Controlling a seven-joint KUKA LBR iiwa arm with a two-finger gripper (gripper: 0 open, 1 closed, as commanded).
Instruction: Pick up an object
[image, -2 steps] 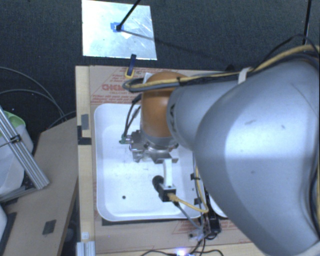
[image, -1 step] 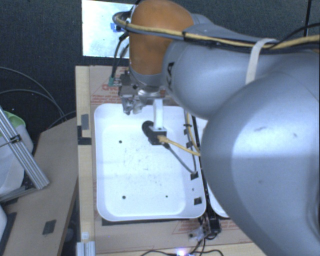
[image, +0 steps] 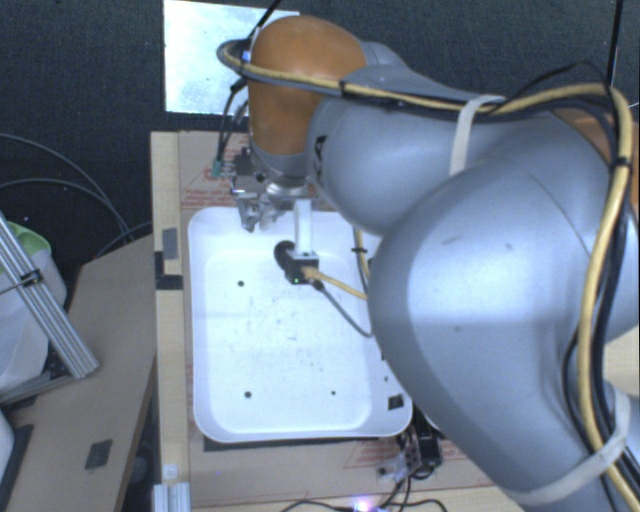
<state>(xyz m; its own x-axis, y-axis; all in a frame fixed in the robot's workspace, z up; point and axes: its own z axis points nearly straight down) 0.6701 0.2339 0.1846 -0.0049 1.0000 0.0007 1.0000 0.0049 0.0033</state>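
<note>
Gripper (image: 258, 216): we find it over the far edge of the bin (image: 285, 350), near the far-left corner. We cannot tell whether it is wide or narrow.
Object: we cannot tell where it lies, because the arm (image: 480, 250) hides the right of the bench (image: 172, 330).
In the way: the grey arm takes up the right half of the view. It crosses over the bin's right rim and part of its near-right corner.
Orange band (image: 300, 50): at the top of the view, just above the wrist.
Cables (image: 400, 95): yellow, running along the arm. A white strap (image: 465, 130) wraps them against the grey shell.
Bin floor: white and faintly scuffed with grey. We note a few small dark dots (image: 241, 284) and a small black mark (image: 395, 402) by the near-right corner.
Bench: a brown board that bears the bin, with a black tab (image: 168, 242) on its left edge.
Left of the bench: a tan board (image: 90, 400) with a small dark piece (image: 98, 455) lying on it. A rail (image: 45, 300) of bare metal slants across it. Behind the rail is a green thing (image: 30, 245) that we cannot identify.
Near edge: wires and a plug (image: 415, 455) sit in front of the bin, partly under the arm.
Room: the floor (image: 80, 80) is dark. A pale sheet (image: 215, 55) lies beyond the bench's far edge.
</note>
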